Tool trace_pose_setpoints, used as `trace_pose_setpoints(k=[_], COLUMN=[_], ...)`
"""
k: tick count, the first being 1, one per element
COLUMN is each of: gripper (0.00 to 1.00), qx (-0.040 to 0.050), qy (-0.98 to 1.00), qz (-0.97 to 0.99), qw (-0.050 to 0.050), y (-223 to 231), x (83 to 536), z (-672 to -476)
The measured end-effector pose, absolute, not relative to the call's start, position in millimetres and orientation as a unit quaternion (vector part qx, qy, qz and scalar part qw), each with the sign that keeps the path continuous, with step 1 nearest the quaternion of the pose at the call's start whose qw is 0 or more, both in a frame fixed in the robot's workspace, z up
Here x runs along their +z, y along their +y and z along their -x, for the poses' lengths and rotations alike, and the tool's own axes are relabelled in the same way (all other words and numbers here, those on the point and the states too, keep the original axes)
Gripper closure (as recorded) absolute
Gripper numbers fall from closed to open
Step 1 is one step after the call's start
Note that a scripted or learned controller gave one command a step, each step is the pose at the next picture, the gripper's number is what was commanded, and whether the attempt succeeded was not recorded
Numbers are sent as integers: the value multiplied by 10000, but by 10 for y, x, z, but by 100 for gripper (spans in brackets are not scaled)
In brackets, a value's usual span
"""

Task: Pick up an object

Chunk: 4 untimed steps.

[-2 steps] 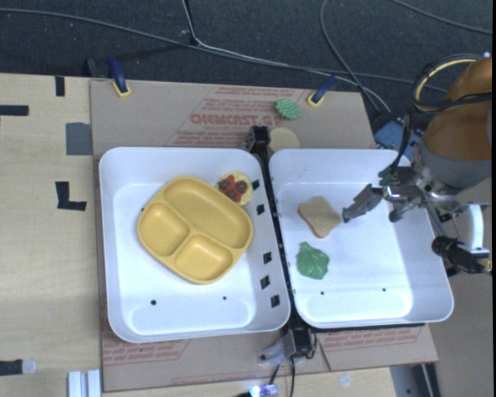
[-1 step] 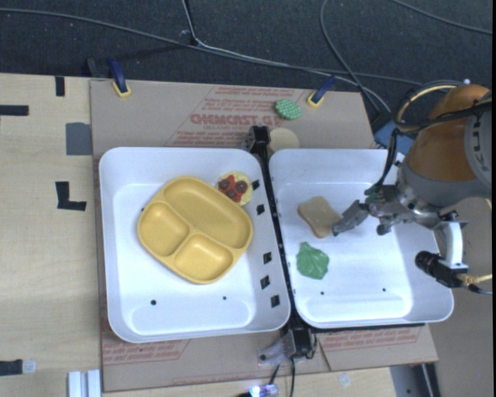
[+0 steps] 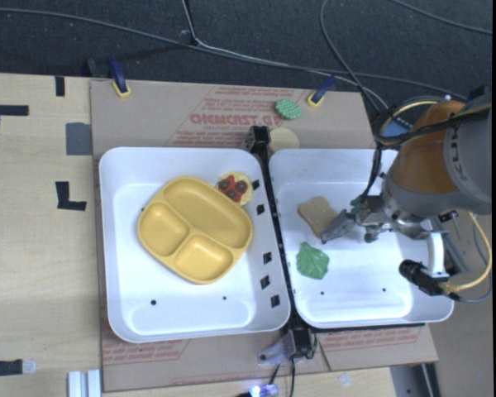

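The desk [image 3: 33,222] carries two white bins side by side, the left bin [image 3: 116,246] and the right bin [image 3: 347,300], likely set so things can pass from one to the other. One grey arm [image 3: 434,168] reaches in over the right bin. One yellow divided tray [image 3: 194,228] lies in the left bin, a small reddish piece [image 3: 234,186] touching its far corner. In the right bin lie two loose things: a tan slice [image 3: 315,214] and a green lump [image 3: 312,261]. The claw [image 3: 347,224] hangs low just beside the tan slice, seemingly its target; whether it is spread or closed I cannot tell. One green knob [image 3: 288,108] sits beyond the bins.
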<state>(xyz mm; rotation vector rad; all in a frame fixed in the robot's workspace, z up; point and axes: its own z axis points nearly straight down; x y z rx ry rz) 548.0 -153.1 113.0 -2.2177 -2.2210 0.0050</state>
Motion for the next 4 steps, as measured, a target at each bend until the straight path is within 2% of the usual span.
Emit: trace_pose_setpoints(k=[1, 4], gripper=[100, 100], qx=[8, -8], qy=[-7082, -7075], qz=[7060, 7067], qw=[14, -20], y=[-1524, -1571], x=[1248, 2722], z=[-5485, -5582])
